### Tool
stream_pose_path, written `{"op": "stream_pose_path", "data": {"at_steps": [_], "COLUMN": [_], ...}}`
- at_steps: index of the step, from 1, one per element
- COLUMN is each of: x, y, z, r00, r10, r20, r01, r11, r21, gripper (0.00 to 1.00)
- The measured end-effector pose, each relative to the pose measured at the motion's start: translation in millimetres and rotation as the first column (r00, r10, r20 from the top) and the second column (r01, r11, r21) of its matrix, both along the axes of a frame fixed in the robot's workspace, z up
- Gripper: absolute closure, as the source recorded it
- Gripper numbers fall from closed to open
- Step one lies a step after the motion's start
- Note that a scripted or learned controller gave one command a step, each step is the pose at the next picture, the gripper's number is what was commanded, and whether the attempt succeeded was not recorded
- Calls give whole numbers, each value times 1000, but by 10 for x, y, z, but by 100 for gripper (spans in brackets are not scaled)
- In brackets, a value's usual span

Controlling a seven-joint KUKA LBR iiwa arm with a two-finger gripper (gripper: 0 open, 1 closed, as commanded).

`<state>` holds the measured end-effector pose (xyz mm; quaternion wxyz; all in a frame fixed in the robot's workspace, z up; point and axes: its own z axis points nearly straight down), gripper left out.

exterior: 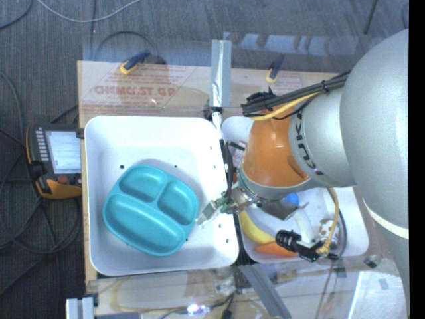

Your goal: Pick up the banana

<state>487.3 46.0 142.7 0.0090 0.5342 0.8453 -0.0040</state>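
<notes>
One arm works here, and its gripper (229,205) hangs low over the divider between the two bins; whether it is parted or closed I cannot tell. The banana (254,230) lies just right of that divider, close below the wrist, its long axis slanting down-right toward an orange piece (273,249).

Teal divided plate (151,209) in left bin (106,135)

Pretty clearly a robotics lab I'm in: loose cables (60,8) across grey carpet, clamped wooden bench (143,85), teach pendant (54,159) at its left edge.
</notes>
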Motion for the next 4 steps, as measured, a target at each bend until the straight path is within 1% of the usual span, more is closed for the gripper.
{"op": "stream_pose_path", "data": {"at_steps": [1,2,3,4], "x": [40,8,32,36], "y": [-231,148,130,122], "z": [394,268,82,25], "r00": [996,996,999,1000], "r10": [-88,-90,-50,-12], "r20": [-13,-7,3,4], "r01": [88,90,50,12], "r11": [996,996,999,1000], "r21": [14,-1,-12,-19], "gripper": [0,0,0,0]}}
